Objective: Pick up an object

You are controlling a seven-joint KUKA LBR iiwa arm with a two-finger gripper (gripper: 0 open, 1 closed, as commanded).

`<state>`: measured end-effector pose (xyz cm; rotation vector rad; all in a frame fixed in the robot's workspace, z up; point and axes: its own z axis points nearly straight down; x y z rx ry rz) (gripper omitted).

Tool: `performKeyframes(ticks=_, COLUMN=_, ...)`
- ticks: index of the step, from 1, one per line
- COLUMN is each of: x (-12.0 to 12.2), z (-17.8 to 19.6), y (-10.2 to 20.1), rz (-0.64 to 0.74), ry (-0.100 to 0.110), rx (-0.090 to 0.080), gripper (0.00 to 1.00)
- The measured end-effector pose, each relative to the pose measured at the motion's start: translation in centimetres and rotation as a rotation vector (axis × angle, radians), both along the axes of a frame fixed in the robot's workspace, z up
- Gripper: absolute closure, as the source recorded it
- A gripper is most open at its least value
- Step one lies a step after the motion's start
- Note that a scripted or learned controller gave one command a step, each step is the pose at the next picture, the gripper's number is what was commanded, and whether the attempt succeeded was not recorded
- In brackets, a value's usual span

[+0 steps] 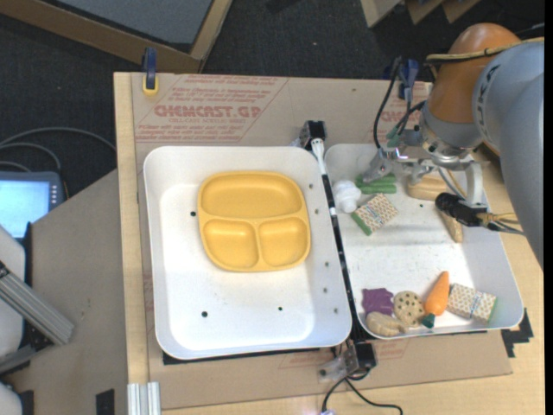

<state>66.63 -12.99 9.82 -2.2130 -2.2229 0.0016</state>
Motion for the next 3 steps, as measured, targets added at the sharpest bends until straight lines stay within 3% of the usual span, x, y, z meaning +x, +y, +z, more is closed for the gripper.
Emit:
performKeyframes(ticks=1, x=0.0, z=-0.9, y=2.1, rz=-0.003, ry=-0.001, rx=-0.001, gripper=0.00)
performKeyframes(ticks=2, x=0.2, z=0.6, y=1.8, rz=-0.004, ry=-0.007, rx=-0.005, gripper=1.00)
performKeyframes(ticks=3, x=0.2, z=0.5, y=1.9, rz=-0.004, ry=-0.006, rx=-0.005, gripper=0.00)
